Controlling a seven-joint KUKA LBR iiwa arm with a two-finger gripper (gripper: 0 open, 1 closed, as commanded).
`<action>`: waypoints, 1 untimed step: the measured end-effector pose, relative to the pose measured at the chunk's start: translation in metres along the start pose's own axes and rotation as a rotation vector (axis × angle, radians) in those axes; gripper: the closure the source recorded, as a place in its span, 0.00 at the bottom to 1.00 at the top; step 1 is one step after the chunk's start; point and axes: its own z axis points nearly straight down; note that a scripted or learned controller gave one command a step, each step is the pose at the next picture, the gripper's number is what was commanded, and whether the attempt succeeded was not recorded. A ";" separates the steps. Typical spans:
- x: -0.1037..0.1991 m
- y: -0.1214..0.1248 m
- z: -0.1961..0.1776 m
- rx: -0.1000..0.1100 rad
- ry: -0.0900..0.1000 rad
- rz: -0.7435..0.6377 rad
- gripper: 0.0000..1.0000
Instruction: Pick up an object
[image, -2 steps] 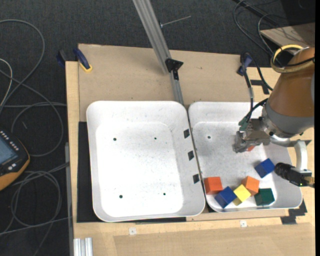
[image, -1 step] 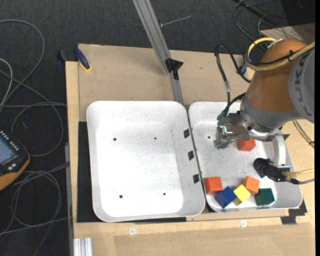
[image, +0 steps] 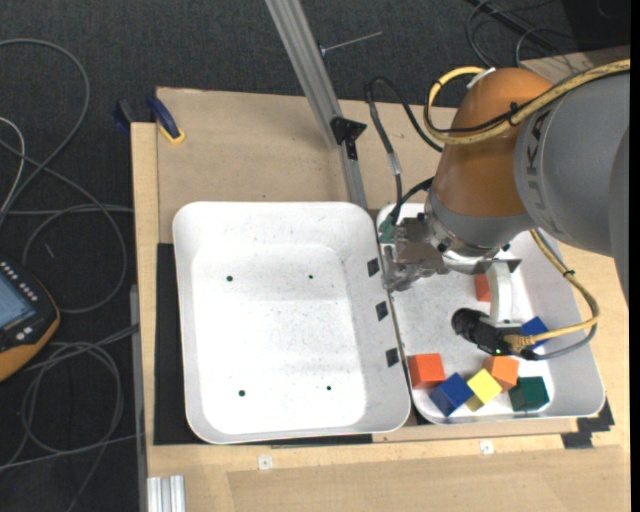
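Arm: grey KUKA arm with orange band, entering from 3 o'clock and hanging over the right bin.
Gripper: the gripper sits at the right bin's left wall, near the divide between the two bins; whether its fingers are wide or narrow I cannot tell from where I stand, and I see nothing between them.
Left bin: white bin, shallow, lying at 9 o'clock of the gripper.
Right bin: white bin, largely covered by the arm.
Blocks: a cluster at 5 o'clock of the gripper, along the right bin's near edge; orange block, blue block, yellow block, a second orange block, green block, small blue block.
Bench: wooden bench bearing both bins.
Floor: dark carpet with cables at 9 o'clock.
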 end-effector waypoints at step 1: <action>0.055 0.018 -0.011 -0.002 0.000 0.001 1.00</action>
